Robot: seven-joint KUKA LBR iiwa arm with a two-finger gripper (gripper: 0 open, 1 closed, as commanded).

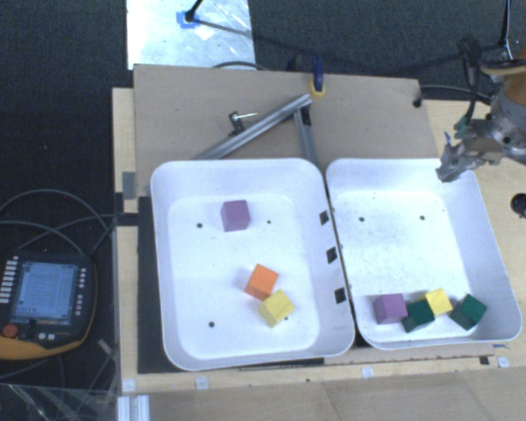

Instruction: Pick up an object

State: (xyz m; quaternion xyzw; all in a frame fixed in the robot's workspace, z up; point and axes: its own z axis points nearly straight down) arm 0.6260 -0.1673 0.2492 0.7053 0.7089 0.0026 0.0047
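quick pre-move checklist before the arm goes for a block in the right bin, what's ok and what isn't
1. Targets in the right white bin: purple cube, yellow cube and two dark green cubes sit along its near edge: ok.
2. Free space around a target: the four are bunched together, some seeming to touch: not ok.
3. Gripper over a target: it is at the bin's far right corner, far from the cubes: not ok.
4. Gripper free of load: nothing visible in it: ok.
5. Finger opening: cannot tell.
6. Left white bin with purple, orange and yellow cubes is out of the path: ok.
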